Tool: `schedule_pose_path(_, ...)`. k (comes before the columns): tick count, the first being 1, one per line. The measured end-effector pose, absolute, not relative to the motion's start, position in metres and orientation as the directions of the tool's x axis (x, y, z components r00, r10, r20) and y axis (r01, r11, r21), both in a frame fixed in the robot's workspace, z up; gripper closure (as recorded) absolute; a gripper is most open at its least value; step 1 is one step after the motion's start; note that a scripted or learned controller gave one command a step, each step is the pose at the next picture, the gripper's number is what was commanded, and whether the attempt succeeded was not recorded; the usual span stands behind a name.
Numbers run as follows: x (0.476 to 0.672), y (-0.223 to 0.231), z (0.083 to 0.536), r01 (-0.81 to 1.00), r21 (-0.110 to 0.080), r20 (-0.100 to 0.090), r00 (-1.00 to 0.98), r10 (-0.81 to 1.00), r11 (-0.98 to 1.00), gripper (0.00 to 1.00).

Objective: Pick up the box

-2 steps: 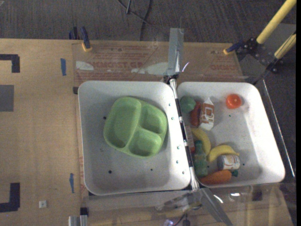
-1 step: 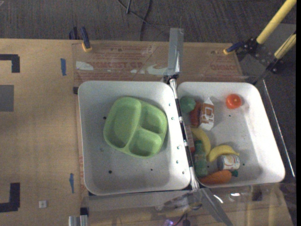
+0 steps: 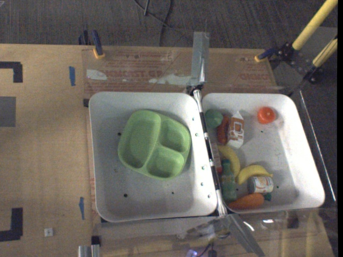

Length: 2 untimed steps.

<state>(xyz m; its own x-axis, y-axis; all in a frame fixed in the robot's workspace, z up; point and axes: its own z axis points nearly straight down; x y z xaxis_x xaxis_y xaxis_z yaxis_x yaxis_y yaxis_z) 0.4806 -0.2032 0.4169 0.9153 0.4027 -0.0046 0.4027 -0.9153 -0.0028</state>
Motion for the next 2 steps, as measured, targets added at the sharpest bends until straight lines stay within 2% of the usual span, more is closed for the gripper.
schedule_pose_path(1,0.480,-0.222,0.412,0.340,-0.002,-0.002,0.941,0.340,-0.941,1.00)
schedule_pose_path(2,0.480,-0.203,0.435,0.321,0.001,0.000,0.947,0.321,-0.947,1.00)
